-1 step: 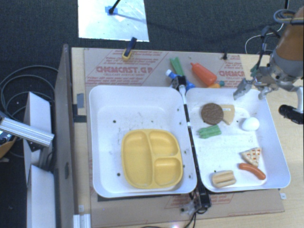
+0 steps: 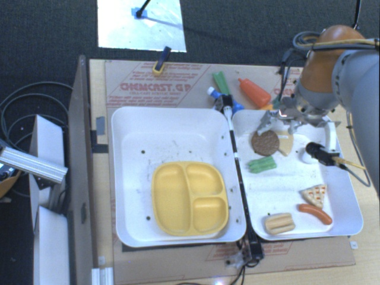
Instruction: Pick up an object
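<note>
**A:** Camera view, quick. Where is the gripper (image 2: 276, 123)?

**B:** Over the right bin (image 2: 285, 186), at its far edge. It is on the grey arm (image 2: 356, 82), which comes in from the right. The orange band (image 2: 332, 40) sits above the wrist.

**A:** Is the claw spread or pressed together?

**B:** Cannot tell. The wrist covers too much of it from this angle.

**A:** Closest object?

**B:** The brown disc (image 2: 265, 142). It lies flat in the far left part of the right bin. In the picture it sits just below the gripper and a bit to its left. Whether the two touch, cannot tell.

**A:** What is next to the disc?

**B:** A pale wedge (image 2: 287, 145) touches its right side. A green piece (image 2: 262, 165) lies just nearer the camera, close to the wall the bins share.

**A:** Rest of that bin?

**B:** A waffle slice (image 2: 314, 194) lies toward the near right corner, with a red sausage (image 2: 314, 214) just beside it. A bread roll (image 2: 279, 222) lies further left by the near wall. All three are well apart from the gripper.

**A:** Left bin (image 2: 136, 135)?

**B:** A yellow divided plate (image 2: 190, 198) with three compartments lies flat in the near half.

**A:** Outside the bins?

**B:** On the cardboard (image 2: 148, 85) behind them are a green stick (image 2: 220, 82) and an orange carrot-shaped toy (image 2: 254, 92). A blue piece (image 2: 237, 107) lies where the bin walls meet. A yellow and black clip (image 2: 160, 64) lies further left.
</note>
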### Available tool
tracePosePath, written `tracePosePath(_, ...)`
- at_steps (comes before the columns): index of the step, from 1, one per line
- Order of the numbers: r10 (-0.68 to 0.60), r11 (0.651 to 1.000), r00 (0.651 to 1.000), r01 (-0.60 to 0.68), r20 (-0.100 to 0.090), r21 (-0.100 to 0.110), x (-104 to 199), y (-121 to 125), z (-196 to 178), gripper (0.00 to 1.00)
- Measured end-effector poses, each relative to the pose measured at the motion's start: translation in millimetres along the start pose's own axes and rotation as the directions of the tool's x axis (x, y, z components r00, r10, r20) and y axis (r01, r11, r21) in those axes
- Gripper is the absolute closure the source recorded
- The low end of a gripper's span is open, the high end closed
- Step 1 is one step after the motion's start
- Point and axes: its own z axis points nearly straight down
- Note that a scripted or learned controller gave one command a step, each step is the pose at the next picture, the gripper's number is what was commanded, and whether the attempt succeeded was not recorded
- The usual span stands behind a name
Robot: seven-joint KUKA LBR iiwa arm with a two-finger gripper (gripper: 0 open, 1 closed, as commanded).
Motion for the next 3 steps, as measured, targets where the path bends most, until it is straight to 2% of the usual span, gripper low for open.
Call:
tracePosePath(1,0.002,1.0,1.0,-0.002,0.004,-0.008,32.0,-10.9,46.9,0.0)
tracePosePath(3,0.006,1.0,1.0,-0.006,0.004,-0.017,12.2,-24.7,43.4,0.0)
